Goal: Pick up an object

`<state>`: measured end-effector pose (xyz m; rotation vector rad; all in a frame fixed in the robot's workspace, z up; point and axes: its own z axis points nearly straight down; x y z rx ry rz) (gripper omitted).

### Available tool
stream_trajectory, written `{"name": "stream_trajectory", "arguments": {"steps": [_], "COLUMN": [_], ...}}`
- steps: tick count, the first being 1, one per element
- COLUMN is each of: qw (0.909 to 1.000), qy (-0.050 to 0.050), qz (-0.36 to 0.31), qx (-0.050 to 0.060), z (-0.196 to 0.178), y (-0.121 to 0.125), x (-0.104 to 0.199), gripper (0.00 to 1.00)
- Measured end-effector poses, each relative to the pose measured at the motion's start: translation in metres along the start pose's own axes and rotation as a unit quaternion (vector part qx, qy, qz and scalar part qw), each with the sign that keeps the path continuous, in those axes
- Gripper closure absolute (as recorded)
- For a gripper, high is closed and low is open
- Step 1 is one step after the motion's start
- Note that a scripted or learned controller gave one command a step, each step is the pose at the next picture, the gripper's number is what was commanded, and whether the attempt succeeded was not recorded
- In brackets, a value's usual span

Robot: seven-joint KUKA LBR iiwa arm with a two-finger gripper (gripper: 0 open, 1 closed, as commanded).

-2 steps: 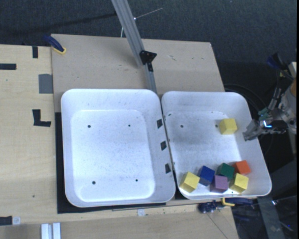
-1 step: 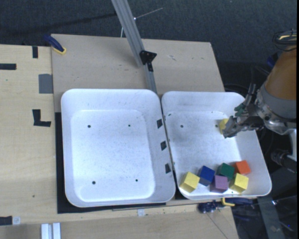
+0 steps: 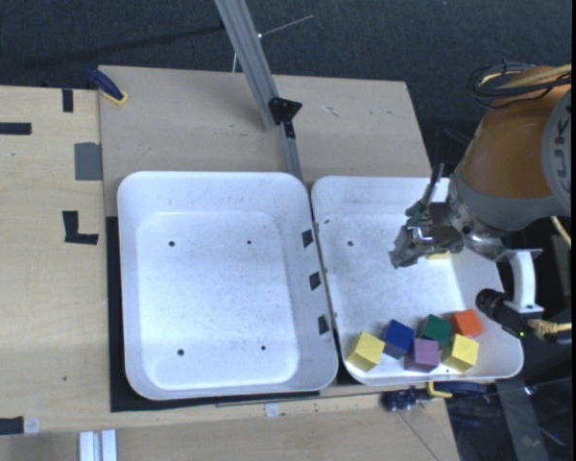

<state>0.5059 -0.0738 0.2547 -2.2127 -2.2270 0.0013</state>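
My gripper (image 3: pixel 415 245) hangs over the middle of the right bin (image 3: pixel 365 205), pointing down and to the left. A small patch of yellow (image 3: pixel 441 254) shows just beside its lower edge; whether this is a block and whether it is touched cannot be made out. Several small blocks lie clustered along the bin's near edge: a yellow block (image 3: pixel 368 351), a blue block (image 3: pixel 398 337), a purple block (image 3: pixel 425 352), a green block (image 3: pixel 434 329), an orange block (image 3: pixel 468 323) and a second yellow block (image 3: pixel 464 352). The gripper is well above and behind this cluster.
The left bin (image 3: pixel 211 277) sits beside the right one, sharing a raised middle rim (image 3: pixel 312 267). A grey metal pole (image 3: pixel 254 51) slants in from the top toward the bins' far edge. The arm's orange and grey body (image 3: pixel 518 161) covers the right bin's far right corner.
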Motion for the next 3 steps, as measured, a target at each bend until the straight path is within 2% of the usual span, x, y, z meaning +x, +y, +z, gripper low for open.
{"name": "stream_trajectory", "arguments": {"steps": [1,2,3], "qw": [1.0,1.0,1.0], "qy": [0.0,0.0,0.0], "qz": [0.0,0.0,-0.001], "qx": [0.0,0.001,0.0], "z": [0.003,0.019,0.011], "y": [0.011,0.009,0.005], "x": [0.057,0.106,0.159], "gripper": [1.0,1.0,1.0]}}
